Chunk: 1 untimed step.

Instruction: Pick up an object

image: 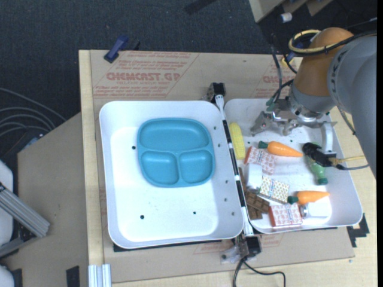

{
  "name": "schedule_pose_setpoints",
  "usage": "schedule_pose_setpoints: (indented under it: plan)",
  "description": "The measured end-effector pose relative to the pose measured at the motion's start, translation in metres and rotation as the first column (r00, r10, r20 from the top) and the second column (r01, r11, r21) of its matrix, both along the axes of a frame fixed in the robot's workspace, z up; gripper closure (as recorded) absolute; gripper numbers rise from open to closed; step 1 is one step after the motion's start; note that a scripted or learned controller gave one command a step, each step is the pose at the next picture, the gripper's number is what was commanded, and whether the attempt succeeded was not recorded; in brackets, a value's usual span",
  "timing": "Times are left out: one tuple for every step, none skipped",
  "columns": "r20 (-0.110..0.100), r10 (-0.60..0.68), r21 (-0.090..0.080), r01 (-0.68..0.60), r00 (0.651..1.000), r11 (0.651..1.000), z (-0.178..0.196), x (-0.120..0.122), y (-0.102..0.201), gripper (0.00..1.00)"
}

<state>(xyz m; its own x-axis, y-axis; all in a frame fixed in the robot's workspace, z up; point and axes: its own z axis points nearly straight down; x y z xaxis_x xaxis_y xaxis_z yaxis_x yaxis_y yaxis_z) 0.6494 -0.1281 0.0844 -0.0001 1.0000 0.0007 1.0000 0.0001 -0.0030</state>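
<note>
My gripper (274, 126) hangs over the back of the right bin (347, 187), its fingers spread open and nothing between them. Just in front of it lies an orange carrot (285, 149). A yellow corn cob (237, 139) rests along the bin's left wall. Nearer the front are a second carrot (312, 195), a white block (318, 208), patterned packets (274, 189), a chocolate bar (257, 202) and a small green item (319, 173).
The left bin (119, 217) holds a blue divided plate (175, 151). A black divider rail (231, 154) runs between the bins. The grey arm with its orange band (317, 64) comes in from the upper right.
</note>
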Motion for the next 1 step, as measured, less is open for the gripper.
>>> schedule_pose_setpoints:
  plan:
    - [0.005,0.001,-0.001,-0.001,1.0,1.0,0.0006,0.0175,0.0067,0.0]
